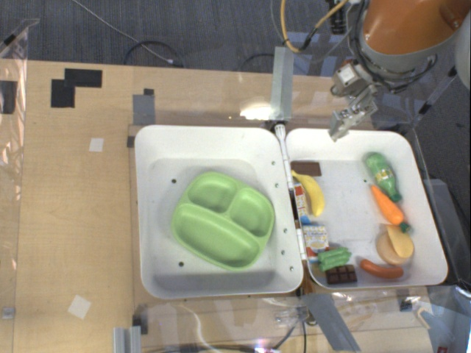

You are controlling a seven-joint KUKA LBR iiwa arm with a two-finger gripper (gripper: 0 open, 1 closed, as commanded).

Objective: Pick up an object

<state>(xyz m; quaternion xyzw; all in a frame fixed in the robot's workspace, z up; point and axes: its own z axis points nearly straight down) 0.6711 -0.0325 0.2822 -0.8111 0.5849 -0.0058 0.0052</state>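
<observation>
The right bin [346, 175] holds several toy foods: a yellow banana [312, 192], a green bottle [383, 173], an orange carrot [387, 205], a tan pear-like piece [396, 245], a red sausage [380, 269], a chocolate bar [341, 274], a green item [333, 257] and a small carton [314, 234]. My gripper [347, 120] hangs over the far edge of the right bin, high above the items, with nothing between its fingers. The orange band [408, 13] sits above it at the top right.
The left bin [158, 160] holds a green divided plate [223, 219]. A metal post [282, 83] stands behind the wall between the bins. Cables loop at the top centre. Black markers lie on the wooden bench at the far left.
</observation>
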